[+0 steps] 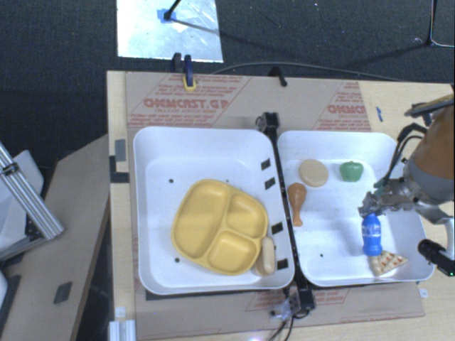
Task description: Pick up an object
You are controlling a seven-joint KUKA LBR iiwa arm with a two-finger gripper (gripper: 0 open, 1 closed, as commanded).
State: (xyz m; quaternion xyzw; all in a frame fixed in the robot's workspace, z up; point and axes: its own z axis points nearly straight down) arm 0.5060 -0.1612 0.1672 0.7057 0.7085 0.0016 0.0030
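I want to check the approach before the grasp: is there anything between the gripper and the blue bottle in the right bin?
Nothing visible does. The gripper hangs right above the top of the blue bottle in the right bin. The pizza slice lies at the bottle's lower end, away from the gripper.

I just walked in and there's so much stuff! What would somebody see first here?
Probably the big yellow tray with its compartments, sitting in the left bin. Next comes the robot's hand, reaching in from the right over the right bin, just above a blue bottle. A green toy and a round tan piece lie near that bin's far edge.
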